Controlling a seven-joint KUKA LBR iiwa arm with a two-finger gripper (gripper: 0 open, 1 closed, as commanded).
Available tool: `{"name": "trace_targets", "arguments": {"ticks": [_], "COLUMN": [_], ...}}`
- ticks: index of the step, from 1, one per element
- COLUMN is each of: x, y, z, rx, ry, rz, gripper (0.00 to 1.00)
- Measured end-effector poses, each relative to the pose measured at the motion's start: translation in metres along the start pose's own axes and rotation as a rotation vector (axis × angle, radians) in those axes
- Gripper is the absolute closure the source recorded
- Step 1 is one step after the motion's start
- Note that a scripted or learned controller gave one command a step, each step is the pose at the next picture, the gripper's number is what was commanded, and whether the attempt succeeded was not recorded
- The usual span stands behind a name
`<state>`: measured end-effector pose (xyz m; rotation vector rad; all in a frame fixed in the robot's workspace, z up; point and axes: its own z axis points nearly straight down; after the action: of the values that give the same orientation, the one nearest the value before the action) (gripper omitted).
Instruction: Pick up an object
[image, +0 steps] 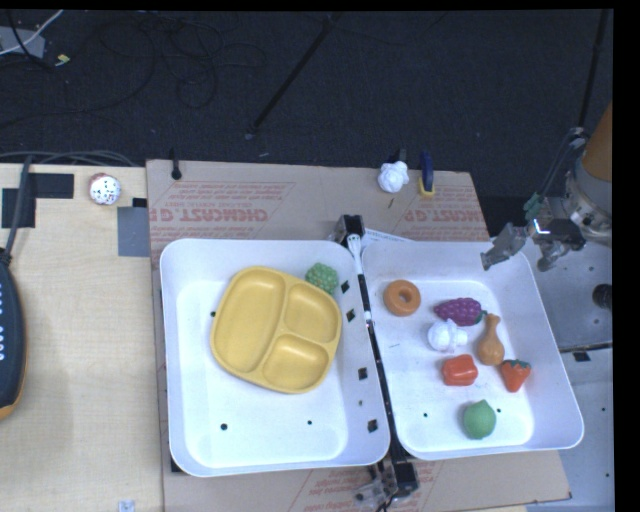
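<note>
The gripper (524, 243) is seen spread wide and holding nothing at the far right corner of the right bin (560, 395), and the crowded toy chicken drumstick (490, 342) could be missed or knocked.

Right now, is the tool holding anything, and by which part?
Nothing is held: the tool hangs over the right bin's upper right rim, apart from the food.
</note>
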<state>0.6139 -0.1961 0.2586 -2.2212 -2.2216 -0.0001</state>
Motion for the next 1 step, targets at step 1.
{"name": "trace_targets", "arguments": {"ticks": [1], "x": [-0.0002], "y": [0.0003], "z": [-0.0102], "rx": [-0.001], "ry": [0.000], "rz": [-0.001], "gripper": [1.00]}}
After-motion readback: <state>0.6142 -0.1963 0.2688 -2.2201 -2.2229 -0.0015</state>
